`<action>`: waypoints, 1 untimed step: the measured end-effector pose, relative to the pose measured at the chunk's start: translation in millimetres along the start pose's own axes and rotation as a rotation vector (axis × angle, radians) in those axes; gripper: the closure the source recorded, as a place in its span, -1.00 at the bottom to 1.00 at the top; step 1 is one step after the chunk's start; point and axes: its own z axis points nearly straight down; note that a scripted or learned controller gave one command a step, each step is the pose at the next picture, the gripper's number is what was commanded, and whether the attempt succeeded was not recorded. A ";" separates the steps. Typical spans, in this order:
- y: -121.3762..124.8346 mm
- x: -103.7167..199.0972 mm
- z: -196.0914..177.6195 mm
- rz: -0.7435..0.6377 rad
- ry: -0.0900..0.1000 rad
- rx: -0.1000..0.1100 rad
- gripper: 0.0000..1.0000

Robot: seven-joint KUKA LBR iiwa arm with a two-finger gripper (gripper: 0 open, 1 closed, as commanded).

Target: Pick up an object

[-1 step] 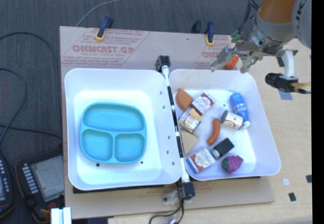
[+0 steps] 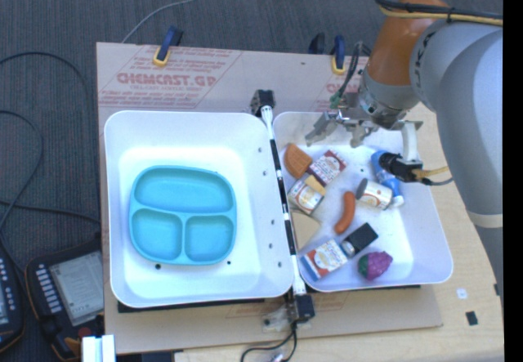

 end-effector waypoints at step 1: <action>-59.5 6.9 45.8 0.002 -0.005 -0.013 -1.00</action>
